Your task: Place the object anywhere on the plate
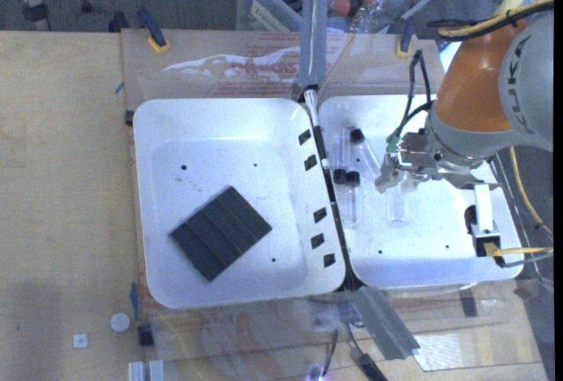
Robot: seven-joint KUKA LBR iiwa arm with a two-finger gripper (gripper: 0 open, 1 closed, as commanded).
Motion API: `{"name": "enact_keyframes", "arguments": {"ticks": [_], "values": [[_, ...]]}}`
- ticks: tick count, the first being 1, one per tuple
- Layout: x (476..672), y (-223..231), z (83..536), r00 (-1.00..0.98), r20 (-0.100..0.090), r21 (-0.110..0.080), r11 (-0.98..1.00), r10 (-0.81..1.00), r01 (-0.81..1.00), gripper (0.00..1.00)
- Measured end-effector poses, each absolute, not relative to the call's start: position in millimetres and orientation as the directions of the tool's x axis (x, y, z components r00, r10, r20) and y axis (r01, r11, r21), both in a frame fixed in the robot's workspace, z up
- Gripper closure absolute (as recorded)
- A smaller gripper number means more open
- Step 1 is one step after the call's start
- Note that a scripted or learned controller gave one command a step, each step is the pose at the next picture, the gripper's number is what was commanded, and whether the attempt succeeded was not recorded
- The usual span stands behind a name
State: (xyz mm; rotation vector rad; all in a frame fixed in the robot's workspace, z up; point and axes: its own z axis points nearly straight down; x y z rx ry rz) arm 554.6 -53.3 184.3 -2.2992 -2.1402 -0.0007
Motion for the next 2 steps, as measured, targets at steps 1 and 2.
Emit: {"name": "enact_keyframes", "arguments": {"ticks": [1,2], "values": [[637.2,16.1,199.2,-0.075,-0.001,0.001,0.075,0.997,0.997,1.00],[666.7,83.5,268.7,-0.201,-0.001,0.002,0.201,0.980,0.980,1.00]]}}
